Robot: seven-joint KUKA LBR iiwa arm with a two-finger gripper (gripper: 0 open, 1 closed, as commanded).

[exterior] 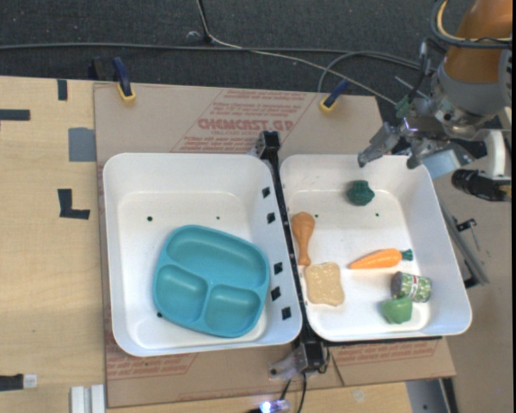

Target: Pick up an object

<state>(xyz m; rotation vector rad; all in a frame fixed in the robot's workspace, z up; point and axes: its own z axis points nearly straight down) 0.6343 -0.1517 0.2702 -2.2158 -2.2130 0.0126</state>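
blue tray [211,280]: lies in the left bin, far left of the dark green object; not the nearest pick.
dark green object [359,193]: sits apart from the other items in the right bin [447,256]; likely target.
end effector [397,147]: fingers spread open, empty, just up-right of the dark green object; should centre over it, then descend straight before closing.

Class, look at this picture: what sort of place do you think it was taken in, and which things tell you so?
Probably a robotics lab bench. A grey and orange robot arm hangs its tool over two white bins; toy food such as a carrot lies inside, and clamps and cables edge the board.
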